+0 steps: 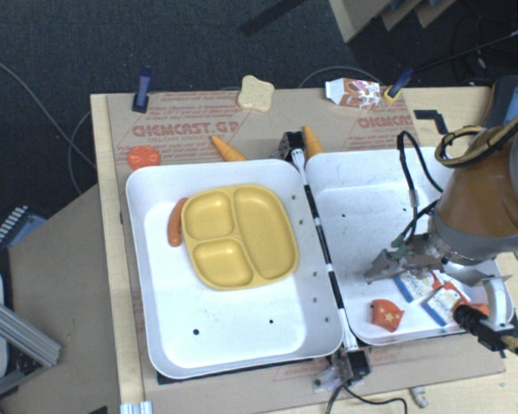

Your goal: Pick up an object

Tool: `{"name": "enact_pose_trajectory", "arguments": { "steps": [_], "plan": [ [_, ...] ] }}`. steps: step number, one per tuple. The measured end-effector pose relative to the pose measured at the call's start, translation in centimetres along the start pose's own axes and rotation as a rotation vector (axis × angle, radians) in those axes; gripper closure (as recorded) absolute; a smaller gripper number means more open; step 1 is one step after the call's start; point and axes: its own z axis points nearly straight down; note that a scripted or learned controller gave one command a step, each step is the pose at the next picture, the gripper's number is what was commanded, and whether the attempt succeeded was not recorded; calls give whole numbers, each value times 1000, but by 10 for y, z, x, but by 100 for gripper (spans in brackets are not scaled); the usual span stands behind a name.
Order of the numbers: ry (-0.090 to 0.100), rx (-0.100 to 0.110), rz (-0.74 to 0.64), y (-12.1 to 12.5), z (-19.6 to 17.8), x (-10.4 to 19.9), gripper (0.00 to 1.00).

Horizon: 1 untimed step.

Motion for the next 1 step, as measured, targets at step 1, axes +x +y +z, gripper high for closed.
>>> {"name": "enact_pose_trajectory", "arguments": {
  "steps": [1],
  "plan": [
    [-2,-3,1,57,21,-62,0]
  ]
}}
